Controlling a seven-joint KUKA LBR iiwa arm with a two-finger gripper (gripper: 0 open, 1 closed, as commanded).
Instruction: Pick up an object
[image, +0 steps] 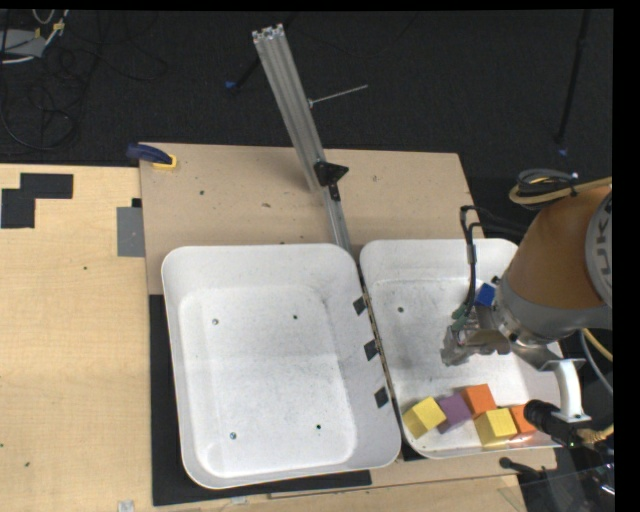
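Currently the gripper (462, 345) hangs low over the right bin (420, 290), near its middle, with the arm (560, 270) reaching in from the right. Whether it is released or clenched cannot be told at this resolution, and no object is seen in it.

Risks from here:
- The blocks lie packed in the bin's near right corner. A descent there could strike the bin wall or jam between neighbours.
- Touching blocks leave little clearance, so two may be nudged or one pushed aside instead of seized.
- From its present spot the gripper stands apart from the blocks; closing here would probably catch nothing.

Objects: a yellow block (425, 415), a purple block (455, 409) touching it, an orange block (480, 398) behind, and a second yellow block (495, 427) beside another orange piece (522, 418) at the rim. All look like small, matte, hard-edged cubes. The left bin (190, 290) sits alongside.
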